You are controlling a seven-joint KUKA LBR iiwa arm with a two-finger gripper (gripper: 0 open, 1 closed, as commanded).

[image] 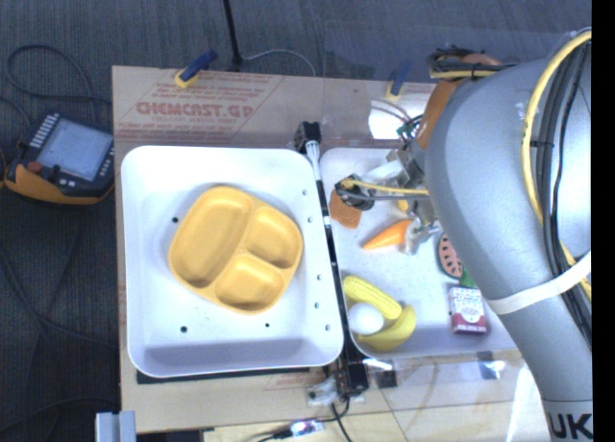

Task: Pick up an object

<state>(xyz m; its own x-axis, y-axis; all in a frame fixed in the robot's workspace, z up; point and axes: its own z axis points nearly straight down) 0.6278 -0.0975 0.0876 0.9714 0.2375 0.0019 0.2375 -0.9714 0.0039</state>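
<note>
White bin (332, 163), tapered orange carrot (387, 235)

— What sat in the left bin (144, 334)?
— A yellow tray (235, 248), three compartments, lying alone.
— And the right bin (432, 349)?
— Crowded! A carrot (387, 235), corn (371, 294), an egg (365, 320) touching a banana (394, 331), a red box (468, 308). The arm (509, 171) loomed over it, its gripper (415, 234) just beside the carrot.
</note>
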